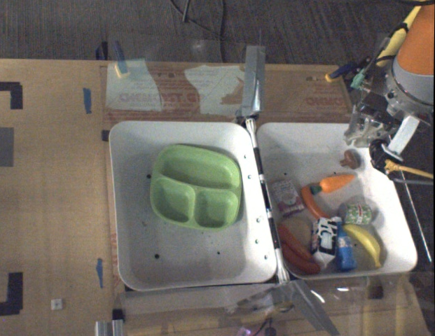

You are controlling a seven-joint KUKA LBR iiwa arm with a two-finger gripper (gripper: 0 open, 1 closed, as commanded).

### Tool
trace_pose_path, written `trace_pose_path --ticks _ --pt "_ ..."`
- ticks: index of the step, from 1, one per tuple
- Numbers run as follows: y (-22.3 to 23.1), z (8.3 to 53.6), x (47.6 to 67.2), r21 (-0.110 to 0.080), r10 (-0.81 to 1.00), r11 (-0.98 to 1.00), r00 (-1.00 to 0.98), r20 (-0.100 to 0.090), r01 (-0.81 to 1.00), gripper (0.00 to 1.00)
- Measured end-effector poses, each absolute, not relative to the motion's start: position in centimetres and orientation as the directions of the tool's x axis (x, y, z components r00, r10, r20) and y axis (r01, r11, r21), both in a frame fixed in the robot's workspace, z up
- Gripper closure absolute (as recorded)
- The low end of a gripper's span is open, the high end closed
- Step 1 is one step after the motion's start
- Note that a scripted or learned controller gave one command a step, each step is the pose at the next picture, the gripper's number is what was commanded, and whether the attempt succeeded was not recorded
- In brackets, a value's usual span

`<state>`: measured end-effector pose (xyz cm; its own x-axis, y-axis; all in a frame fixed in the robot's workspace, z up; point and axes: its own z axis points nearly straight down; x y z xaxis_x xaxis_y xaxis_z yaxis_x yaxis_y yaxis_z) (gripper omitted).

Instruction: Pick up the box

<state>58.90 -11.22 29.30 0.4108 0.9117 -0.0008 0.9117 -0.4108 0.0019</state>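
Right bin (301, 149) taken as landmark. Green divided plate (196, 186) lies outside it, past its left wall. Gripper (362, 140) hangs over its far right corner; clenched or released, cannot tell. Banana (366, 243) in its near right corner. Carrot (336, 183) near its middle. Box (285, 196), small and pinkish, lies flat beside its left wall, well apart from the gripper.

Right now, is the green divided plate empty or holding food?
Empty: all three compartments of the green plate show bare green, in the left bin.
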Motion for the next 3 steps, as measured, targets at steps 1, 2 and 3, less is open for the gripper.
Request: trace_pose_path --ticks 1,2,3 --pt "-7.8 43.5 60.5 0.001 0.877 -0.481 0.481 -0.001 0.877 1.0" --pt "3.6 43.5 62.2 0.001 0.787 -0.616 0.616 0.0 0.787 1.0" --pt "14.1 43.5 65.5 0.0 0.749 -0.662 0.662 0.0 0.749 1.0"
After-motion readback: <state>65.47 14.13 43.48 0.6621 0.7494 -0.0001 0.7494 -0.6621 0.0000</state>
